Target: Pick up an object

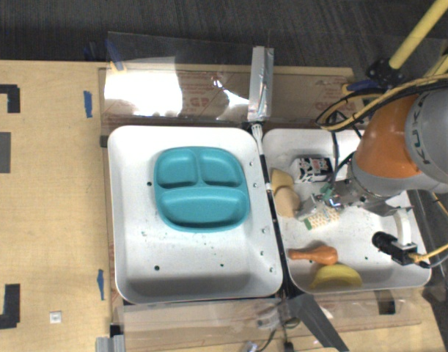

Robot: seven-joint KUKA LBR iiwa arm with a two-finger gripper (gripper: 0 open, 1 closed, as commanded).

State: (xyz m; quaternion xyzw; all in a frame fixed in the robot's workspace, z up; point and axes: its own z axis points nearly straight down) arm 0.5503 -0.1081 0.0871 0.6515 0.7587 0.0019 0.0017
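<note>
The gripper (328,196) sits low over the middle of the right bin (355,251), at the end of the grey arm (421,149) that enters from the right with its orange band (385,141) just above the wrist. Whether it is open or closed cannot be told; the wrist body hides the tips.

Directly beside the gripper, on its lower left, lies a small pale perforated piece with green trim (319,217); contact between the two cannot be confirmed. To the left, against the bin's left wall, stands a tan, bread-coloured cylindrical object (284,194). Toward the bin's far wall lies a small white package with dark printing (313,167); the print is too small to read. Near the front wall rest an orange, carrot-like object (315,254) and, touching or just beside it, a yellow, banana-like object (337,274). A black cable fitting (392,246) hangs over the bin's right side.

The left bin (136,196) holds a teal divided plate (202,188) with three compartments, lying flat near its centre, well apart from the gripper.

Faint red printing shows on the clear sheet (209,94) behind the bins; it is not legible. Blue tape marks (88,103) sit on the wooden bench (40,196).
</note>
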